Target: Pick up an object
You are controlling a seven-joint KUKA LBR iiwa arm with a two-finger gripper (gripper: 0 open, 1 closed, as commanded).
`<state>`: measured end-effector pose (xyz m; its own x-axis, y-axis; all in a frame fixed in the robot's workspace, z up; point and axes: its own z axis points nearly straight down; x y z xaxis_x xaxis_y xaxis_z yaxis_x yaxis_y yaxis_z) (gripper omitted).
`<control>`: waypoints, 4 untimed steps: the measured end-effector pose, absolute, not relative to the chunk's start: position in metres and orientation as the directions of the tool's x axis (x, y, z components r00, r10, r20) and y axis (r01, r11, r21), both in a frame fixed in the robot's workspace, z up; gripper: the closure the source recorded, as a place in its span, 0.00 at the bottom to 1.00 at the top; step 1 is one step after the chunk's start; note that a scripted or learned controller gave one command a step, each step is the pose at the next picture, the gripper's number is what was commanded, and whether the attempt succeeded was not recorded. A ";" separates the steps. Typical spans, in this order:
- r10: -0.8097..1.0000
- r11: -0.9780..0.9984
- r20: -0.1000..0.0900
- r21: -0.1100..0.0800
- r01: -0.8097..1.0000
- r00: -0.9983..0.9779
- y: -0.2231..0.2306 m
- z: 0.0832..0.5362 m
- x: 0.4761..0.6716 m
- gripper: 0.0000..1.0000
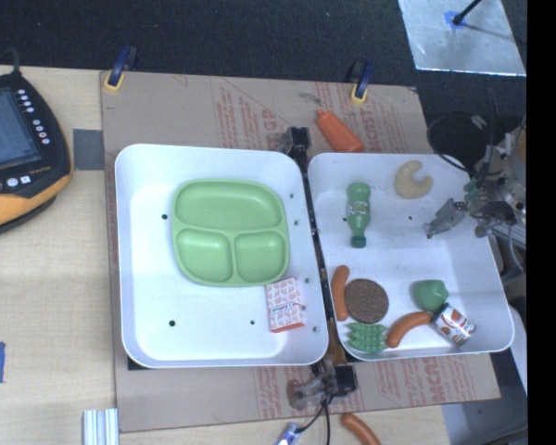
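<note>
The right bin [473, 276] holds a green bottle [358, 213], a tan cashew-shaped piece [411, 179], a brown round patty [365, 299], an orange sausage [340, 291], a green leafy piece [367, 336], a second sausage [409, 327], a green pepper-like toy [430, 294] and a small red and white can [454, 324]. My gripper [449, 219] hangs over the right bin's far right side, above bare bin floor, with nothing seen between its fingers.
The left bin [148, 295] holds a green divided plate [230, 231] and a small red and white packet [284, 305]. An orange toy [337, 131] lies behind the bins, another orange piece [360, 426] in front. A teach pendant [18, 151] rests at left.
</note>
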<state>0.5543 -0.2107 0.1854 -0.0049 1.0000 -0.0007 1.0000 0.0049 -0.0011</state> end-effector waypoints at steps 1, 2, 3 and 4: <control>1.000 0.006 0.000 -0.004 1.000 -0.006 -0.196 0.091 0.475 0.00; 1.000 0.011 -0.002 -0.004 1.000 -0.011 -0.197 0.101 0.476 1.00; 1.000 0.005 0.000 -0.002 1.000 -0.005 -0.170 0.144 0.542 1.00; 1.000 0.005 0.001 -0.001 1.000 -0.005 -0.077 0.231 0.544 1.00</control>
